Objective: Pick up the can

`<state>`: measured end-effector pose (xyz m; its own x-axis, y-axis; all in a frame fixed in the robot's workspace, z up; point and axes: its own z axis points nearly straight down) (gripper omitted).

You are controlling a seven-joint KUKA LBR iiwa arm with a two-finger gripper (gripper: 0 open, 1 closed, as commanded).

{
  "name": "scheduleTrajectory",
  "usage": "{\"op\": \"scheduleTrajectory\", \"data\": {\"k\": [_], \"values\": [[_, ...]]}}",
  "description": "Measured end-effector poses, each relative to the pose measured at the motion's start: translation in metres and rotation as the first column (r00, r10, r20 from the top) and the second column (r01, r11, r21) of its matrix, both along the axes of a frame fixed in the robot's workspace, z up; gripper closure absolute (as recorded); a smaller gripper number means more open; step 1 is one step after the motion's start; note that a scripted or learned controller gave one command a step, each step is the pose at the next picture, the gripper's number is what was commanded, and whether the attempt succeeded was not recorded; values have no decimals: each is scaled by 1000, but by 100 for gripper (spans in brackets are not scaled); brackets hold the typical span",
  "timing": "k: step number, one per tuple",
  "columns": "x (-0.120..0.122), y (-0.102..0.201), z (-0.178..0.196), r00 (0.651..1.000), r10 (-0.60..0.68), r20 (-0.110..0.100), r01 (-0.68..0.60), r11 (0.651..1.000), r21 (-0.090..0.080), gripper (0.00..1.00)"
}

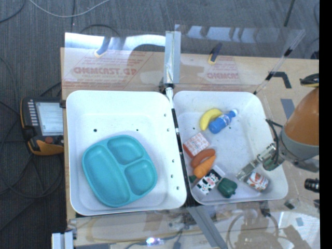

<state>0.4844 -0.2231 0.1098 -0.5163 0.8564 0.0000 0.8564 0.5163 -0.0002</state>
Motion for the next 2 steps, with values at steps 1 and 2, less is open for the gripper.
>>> {"op": "scheduleTrajectory", "data": {"k": [1, 2], "values": [[2, -3, -19, 882, 472, 6, -472, 882, -10, 0], [6, -1, -8, 881, 473, 16, -472, 881, -13, 100]]}}
